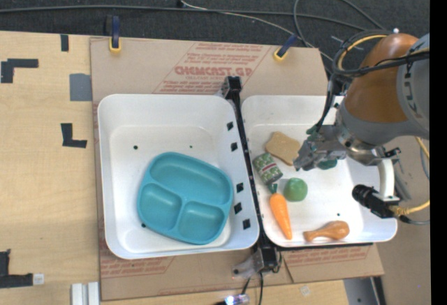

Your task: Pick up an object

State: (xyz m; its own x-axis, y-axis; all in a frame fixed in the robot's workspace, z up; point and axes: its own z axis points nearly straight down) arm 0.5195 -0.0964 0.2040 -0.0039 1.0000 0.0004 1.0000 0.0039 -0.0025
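- The arm [380,91], grey with an orange band, reaches in from the right over the right bin [363,230].
- Its end effector [312,155] hangs low over the middle of that bin, pointing left; whether it is apart or together I cannot tell, since its tip is dark and small against the white floor.
- Nothing can be seen clamped in it.
- A tan, bread-like slice [282,148] lies just left of the end effector's tip, very near it; contact cannot be judged.
- A green ball [295,189] lies just nearer than the tip, close below it in the view.
- A small green-and-white patterned block [267,168] sits left of the ball, close to the divider between the bins.
- An orange carrot [280,215] lies at the near left of the right bin, its tip pointing toward the near wall.
- A tan, gourd-shaped piece [327,232] rests along the near wall, right of the carrot and well apart from the end effector.
- The left bin [115,129] holds a blue divided tray [184,197], lying flat near its middle.
- Both bins sit on a brown board [209,66] on the wooden tabletop [42,178].
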